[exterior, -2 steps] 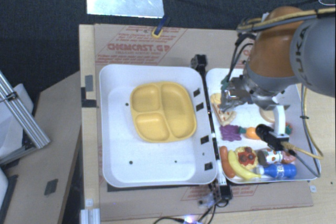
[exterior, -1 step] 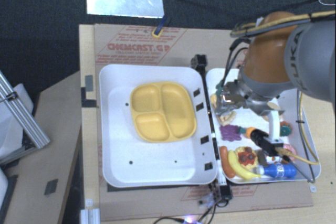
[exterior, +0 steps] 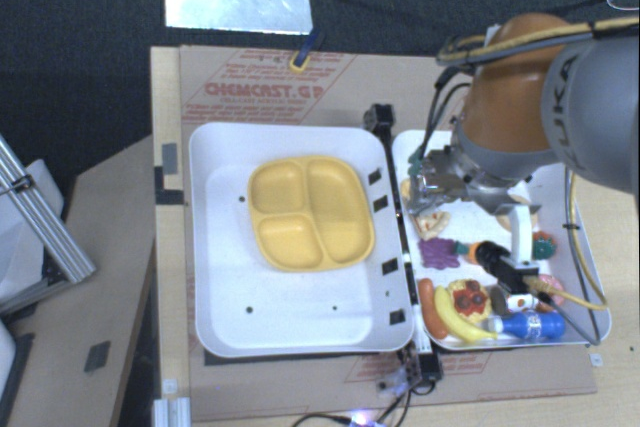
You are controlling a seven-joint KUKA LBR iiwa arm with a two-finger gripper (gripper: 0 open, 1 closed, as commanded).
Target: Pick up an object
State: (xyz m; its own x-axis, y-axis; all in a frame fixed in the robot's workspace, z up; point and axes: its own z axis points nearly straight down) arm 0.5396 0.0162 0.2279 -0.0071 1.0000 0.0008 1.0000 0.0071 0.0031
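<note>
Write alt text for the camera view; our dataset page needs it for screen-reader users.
A grey and orange robot arm reaches over the right white bin, crowded with toy food including a banana and purple grapes. The left white bin holds a yellow divided plate.

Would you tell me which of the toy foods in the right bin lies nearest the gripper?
The purple grape bunch lies nearest the gripper, just below it; the yellow banana and orange carrot sit further toward the bin's front edge.
</note>
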